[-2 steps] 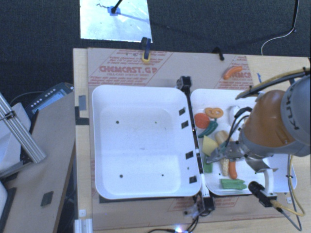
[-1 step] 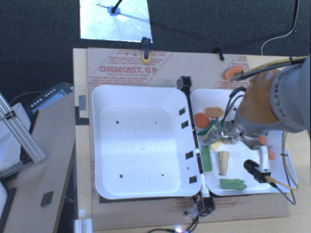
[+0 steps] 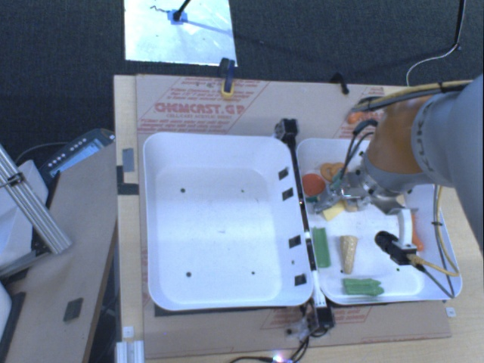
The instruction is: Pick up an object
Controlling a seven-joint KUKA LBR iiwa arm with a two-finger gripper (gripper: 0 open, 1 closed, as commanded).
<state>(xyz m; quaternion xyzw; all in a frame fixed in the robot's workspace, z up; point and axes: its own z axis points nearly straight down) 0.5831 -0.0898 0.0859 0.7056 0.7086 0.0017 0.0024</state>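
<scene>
Arm low over far-left corner of right bin (image 3: 435, 274), gripper (image 3: 333, 200) down among clustered toy food: red piece (image 3: 313, 183), yellow block (image 3: 333, 212). Jaws' opening: cannot tell, nothing visibly held. Green stick (image 3: 321, 246), cone (image 3: 349, 253), green piece (image 3: 362, 286) spread nearer, easier picks
</scene>
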